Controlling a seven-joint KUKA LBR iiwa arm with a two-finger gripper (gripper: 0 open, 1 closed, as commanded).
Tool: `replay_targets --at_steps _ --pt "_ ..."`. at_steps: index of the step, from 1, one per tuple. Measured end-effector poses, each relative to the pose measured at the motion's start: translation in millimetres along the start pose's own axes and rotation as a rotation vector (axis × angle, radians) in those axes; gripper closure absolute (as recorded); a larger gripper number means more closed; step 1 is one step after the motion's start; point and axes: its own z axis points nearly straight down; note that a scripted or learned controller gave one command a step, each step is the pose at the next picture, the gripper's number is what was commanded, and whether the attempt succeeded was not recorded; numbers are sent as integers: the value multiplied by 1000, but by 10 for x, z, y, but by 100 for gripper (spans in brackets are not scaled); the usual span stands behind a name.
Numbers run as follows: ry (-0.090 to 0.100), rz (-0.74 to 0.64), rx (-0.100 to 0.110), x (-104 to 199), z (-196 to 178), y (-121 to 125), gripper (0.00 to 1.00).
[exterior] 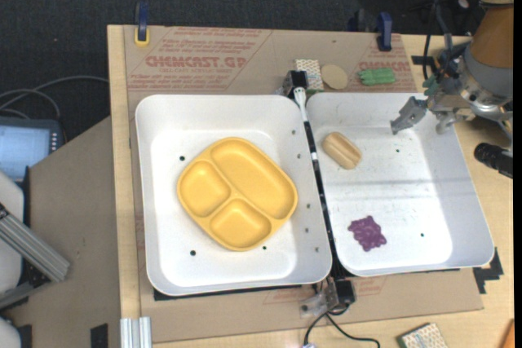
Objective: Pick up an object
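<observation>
Tan bun [342, 150] lies at upper left of the right bin [457, 200], purple grapes [368, 232] lower down. The gripper [424, 116] hangs upper right, jaws open, empty. The round bun may roll away if touched off-centre.

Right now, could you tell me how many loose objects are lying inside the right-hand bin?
2: a tan bread roll near the bin's upper left, and purple grapes toward its lower middle. Nothing looks hidden there.
</observation>
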Motion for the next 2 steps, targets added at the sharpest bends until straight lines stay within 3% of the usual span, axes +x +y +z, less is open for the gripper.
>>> replay_targets --at_steps 1,2 --pt "-10 6 -15 -571 -1256 -497 0" --pt "7 -6 11 433 -362 -1012 0"
